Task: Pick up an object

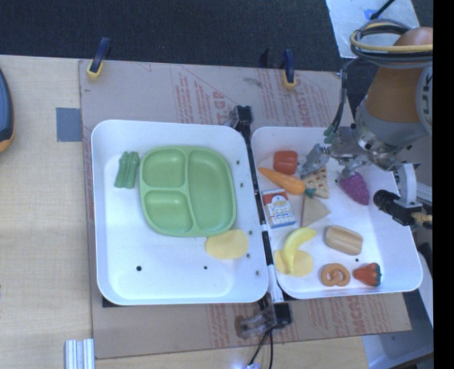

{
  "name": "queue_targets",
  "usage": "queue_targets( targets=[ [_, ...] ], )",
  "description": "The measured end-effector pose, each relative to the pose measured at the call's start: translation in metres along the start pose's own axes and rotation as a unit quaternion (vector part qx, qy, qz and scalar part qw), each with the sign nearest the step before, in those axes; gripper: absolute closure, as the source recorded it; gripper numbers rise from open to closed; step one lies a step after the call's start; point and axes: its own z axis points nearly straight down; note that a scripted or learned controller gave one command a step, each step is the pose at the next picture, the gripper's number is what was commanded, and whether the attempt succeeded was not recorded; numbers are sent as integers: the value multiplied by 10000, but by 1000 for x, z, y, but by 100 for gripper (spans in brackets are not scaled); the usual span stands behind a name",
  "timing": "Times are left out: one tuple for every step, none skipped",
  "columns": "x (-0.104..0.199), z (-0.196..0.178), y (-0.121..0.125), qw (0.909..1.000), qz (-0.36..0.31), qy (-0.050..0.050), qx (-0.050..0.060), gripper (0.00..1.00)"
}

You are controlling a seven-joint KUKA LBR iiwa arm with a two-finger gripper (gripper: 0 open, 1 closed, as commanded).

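A wooden bench point(34, 229) carries a sheet of brown cardboard point(173, 91), and on it two shallow white bins stand side by side. Nearest to the camera, in the right bin point(399, 271), lie a strawberry point(367, 274), a pretzel point(335, 275), a banana point(296, 248) and a bread roll point(343, 240). Level with the banana, in the left bin point(119, 279), a yellow chip point(227, 244) touches the edge of a green divided plate point(187, 190), and a green bean pod point(127, 169) lies just beside the plate on its left. Further back in the right bin are a small carton point(279, 208), a carrot point(282, 180), a cheese wedge point(316, 181), purple grapes point(355, 187) and a red pepper point(285, 161). The gripper point(317, 160) hangs at the far part of this bin, just above the cheese wedge and between the pepper and the grapes; its fingers seem a little apart and nothing is between them. At the far edge, two clamps point(289, 71) hold the cardboard.
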Motion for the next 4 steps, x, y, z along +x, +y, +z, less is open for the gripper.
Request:
queue_targets(
  targets=[
    [22,42,59,10000,13,-21,-41,0],
    [20,89,56,10000,30,-18,-4,0],
    [18,86,57,10000,41,-19,-29,0],
    [25,86,57,10000,32,-15,-18,0]
  ],
)
